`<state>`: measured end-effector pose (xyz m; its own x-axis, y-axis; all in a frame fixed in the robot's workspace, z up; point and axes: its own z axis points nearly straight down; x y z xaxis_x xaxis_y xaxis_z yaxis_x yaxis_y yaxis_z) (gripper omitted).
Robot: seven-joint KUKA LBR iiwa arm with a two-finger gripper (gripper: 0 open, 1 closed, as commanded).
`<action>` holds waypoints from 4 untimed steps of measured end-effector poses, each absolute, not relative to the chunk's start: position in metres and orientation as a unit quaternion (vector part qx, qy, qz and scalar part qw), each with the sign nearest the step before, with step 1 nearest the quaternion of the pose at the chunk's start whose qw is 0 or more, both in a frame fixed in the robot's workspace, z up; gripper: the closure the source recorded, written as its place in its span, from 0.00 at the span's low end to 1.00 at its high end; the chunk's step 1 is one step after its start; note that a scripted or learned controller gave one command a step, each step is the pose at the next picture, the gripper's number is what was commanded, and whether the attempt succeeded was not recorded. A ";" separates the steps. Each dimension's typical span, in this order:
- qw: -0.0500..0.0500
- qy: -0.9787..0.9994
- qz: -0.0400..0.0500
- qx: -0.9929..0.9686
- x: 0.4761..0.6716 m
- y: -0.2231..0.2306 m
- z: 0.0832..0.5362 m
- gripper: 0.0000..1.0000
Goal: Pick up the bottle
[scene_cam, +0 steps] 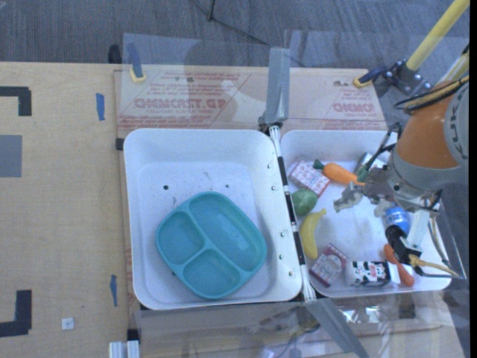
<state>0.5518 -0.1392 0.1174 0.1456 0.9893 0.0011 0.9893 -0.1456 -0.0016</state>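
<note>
The gripper (356, 194) is seen low over the middle of the right bin (339, 142), at the end of the grey arm with its orange band (423, 136); whether it is spread or closed cannot be told from this view, and nothing is seen held in it. Just to its right, partly under the wrist, the bottle (396, 220) is taken to be the small clear object with a blue band, lying near the bin's right wall; its outline is partly hidden, so this identification is tentative. It is judged light, thin-walled and smooth, hence liable to slip or roll and to yield under a hard squeeze; a grasp across the body, away from the tapered end, is judged most secure. Around the gripper are shown a carrot (340, 173), a pink packet (308, 177), a green vegetable (303, 201) and a banana (311, 232). In the left bin (149, 155) a teal divided plate (211, 245) is shown, both bins resting on the counter (59, 200).
</note>
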 end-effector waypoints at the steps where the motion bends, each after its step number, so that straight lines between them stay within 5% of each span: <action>1: 0.006 -0.657 -0.010 -0.754 0.558 -0.186 0.090 0.00; 2: 0.012 -0.658 -0.007 -0.753 0.573 -0.199 0.135 0.00; 3: -0.001 -0.652 0.000 -0.758 0.557 -0.215 0.173 0.00; 4: -0.002 -0.645 0.000 -0.765 0.557 -0.218 0.189 0.00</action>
